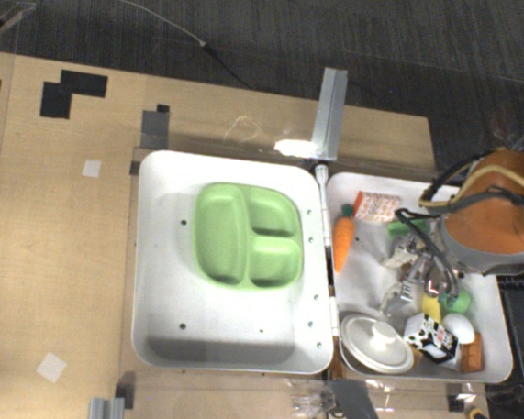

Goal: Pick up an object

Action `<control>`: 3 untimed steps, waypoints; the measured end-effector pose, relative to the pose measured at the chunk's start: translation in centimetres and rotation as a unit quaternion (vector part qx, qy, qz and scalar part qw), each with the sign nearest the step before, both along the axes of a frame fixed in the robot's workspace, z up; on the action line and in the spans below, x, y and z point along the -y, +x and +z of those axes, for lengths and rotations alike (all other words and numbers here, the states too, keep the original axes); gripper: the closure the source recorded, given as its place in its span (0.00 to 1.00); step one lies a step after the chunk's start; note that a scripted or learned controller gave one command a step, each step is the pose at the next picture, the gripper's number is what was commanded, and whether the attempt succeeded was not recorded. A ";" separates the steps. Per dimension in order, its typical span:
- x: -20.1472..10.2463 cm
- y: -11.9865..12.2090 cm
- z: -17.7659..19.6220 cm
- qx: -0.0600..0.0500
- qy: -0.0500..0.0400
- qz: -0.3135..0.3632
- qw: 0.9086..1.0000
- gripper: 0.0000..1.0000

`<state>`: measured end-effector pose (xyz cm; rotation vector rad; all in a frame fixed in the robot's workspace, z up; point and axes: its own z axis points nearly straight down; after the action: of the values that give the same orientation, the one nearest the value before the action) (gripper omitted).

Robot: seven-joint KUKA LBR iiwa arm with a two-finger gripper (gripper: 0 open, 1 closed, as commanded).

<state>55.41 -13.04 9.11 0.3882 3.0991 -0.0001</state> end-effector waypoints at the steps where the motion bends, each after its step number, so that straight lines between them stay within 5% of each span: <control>1: -4.9 8.7 -0.2 -0.004 0.002 -0.035 0.999 0.00; 2: -3.5 0.7 0.0 -0.001 0.002 -0.082 0.997 0.00; 3: -3.6 -4.8 0.1 0.003 0.002 -0.101 0.995 0.00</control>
<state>50.60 -9.43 9.20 0.6971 3.0393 0.0044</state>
